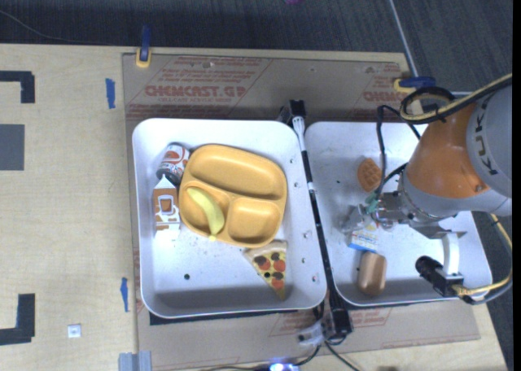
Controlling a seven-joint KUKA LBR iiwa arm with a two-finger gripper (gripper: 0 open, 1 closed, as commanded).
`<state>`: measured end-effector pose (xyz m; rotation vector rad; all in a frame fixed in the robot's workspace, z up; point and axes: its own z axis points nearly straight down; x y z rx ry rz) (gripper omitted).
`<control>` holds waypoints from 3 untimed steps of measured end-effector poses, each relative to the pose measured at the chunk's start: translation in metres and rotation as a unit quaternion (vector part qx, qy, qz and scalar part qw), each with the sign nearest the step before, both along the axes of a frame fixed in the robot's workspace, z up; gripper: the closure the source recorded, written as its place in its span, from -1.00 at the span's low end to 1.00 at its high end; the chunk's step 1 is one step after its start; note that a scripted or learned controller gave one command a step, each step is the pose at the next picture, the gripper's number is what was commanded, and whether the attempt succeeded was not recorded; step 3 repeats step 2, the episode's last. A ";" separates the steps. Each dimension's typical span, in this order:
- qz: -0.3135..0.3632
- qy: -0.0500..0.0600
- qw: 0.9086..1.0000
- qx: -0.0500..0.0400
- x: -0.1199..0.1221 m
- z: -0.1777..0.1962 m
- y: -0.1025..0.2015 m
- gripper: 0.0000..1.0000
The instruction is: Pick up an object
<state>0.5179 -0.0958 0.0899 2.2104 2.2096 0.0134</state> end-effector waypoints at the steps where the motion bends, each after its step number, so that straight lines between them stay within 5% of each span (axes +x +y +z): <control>1: -0.002 -0.003 1.000 -0.004 0.001 0.011 -0.003 1.00; 2: 0.001 0.008 1.000 0.003 0.039 0.095 0.062 1.00; 3: 0.001 0.008 1.000 0.003 0.039 0.095 0.062 1.00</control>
